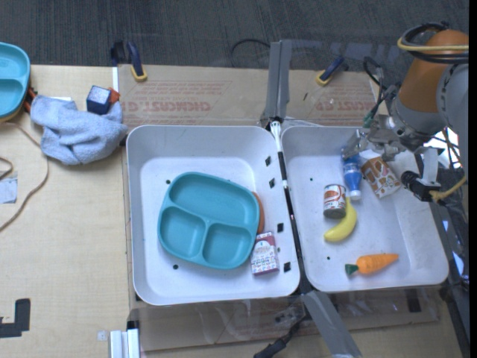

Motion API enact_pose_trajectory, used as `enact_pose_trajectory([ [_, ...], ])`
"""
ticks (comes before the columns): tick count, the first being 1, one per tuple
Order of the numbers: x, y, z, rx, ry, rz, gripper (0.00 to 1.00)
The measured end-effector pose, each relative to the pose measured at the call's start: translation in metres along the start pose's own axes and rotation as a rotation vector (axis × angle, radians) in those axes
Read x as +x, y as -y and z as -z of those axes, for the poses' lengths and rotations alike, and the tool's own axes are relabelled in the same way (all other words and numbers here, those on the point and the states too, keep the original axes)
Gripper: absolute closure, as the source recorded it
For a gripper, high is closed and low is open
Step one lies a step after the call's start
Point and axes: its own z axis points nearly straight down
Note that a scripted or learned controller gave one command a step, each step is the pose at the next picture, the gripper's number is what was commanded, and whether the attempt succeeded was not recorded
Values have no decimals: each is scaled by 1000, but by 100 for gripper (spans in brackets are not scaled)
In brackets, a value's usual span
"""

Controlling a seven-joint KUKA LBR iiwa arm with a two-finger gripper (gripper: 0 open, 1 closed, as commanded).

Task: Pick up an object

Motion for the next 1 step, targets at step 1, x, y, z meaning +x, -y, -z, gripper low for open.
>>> enact_pose_trajectory([
  [1, 7, -9, 0, -2, 1, -3, 0],
])
